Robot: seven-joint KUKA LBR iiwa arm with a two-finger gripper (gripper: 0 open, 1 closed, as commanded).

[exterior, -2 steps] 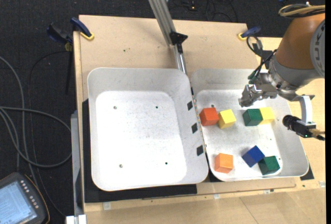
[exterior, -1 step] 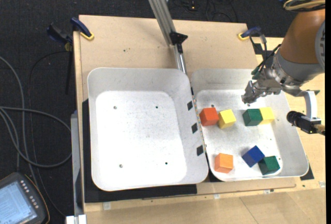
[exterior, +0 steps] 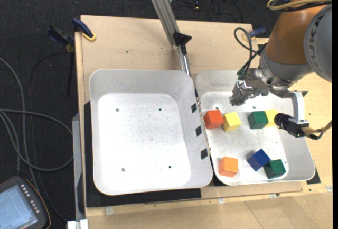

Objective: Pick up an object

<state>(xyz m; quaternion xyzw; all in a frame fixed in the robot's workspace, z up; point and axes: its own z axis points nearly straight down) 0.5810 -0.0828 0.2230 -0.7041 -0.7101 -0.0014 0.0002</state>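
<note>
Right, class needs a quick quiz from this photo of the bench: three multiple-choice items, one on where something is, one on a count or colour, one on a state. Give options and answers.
1. Which bin holds the blocks?
A. the left bin
B. the right bin
C. both bins

2. How many green blocks are there?
A. one
B. two
C. four

3. Where is the tool?
A. above the right bin's far part
B. resting in the left bin
C. off the bench

Answers:
1 B: every block, such as the red block, lies in the right bin; the left bin has none.
2 B: one green block in the row, another green block near the front.
3 A: the tool hangs just beyond the row.
</note>
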